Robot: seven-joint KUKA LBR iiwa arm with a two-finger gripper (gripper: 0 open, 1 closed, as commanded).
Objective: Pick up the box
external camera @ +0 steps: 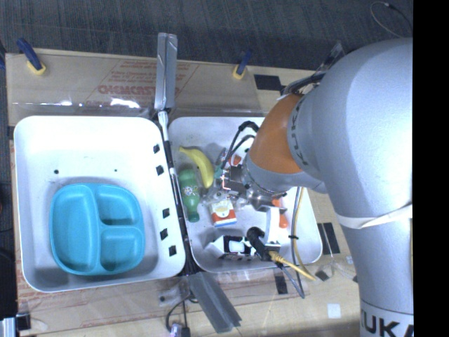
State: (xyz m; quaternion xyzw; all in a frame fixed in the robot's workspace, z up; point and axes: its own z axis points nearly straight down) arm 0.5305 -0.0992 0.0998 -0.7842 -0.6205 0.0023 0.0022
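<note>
Two white bins sit side by side on the table [63, 76]. Left bin [28, 153] — holds a blue divided plate [98, 228], lying flat toward its near left. Right bin [309, 248] — holds a yellow banana [200, 164] and a green bottle [189, 194] close together at its left side, with black-and-white items [242, 246] near the front wall. The box [223, 212] (small, white with orange-red) lies near the bin's middle, just right of the bottle. The gripper [235, 184] is low over the box; whether it is open or closed cannot be told, the arm [365, 146] covering much of it.
</note>
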